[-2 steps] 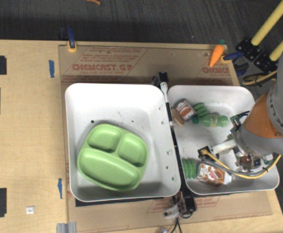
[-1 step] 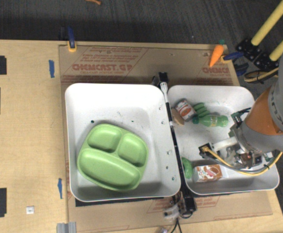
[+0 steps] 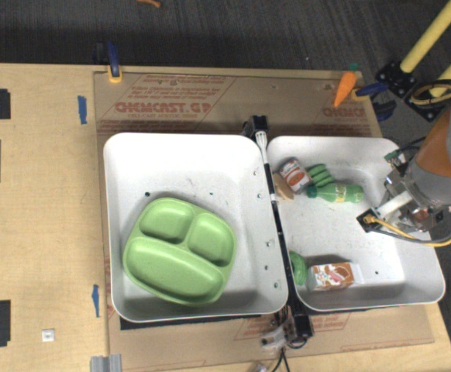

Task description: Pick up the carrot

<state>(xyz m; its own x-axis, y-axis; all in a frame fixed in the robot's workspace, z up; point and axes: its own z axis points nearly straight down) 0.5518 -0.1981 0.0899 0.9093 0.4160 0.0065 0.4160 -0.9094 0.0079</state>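
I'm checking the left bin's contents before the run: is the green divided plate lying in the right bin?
No, the green divided plate lies in the left bin, while the right bin holds bottles and a carton.

We see a lime-green three-compartment plastic tray [image 3: 180, 249] in the white left bin [image 3: 132, 177], a green plastic bottle [image 3: 332, 190], a red-and-white can [image 3: 294, 175], a brown-and-white carton [image 3: 332, 276], and an orange carrot [image 3: 345, 88] on the tan cardboard tabletop [image 3: 39, 208].
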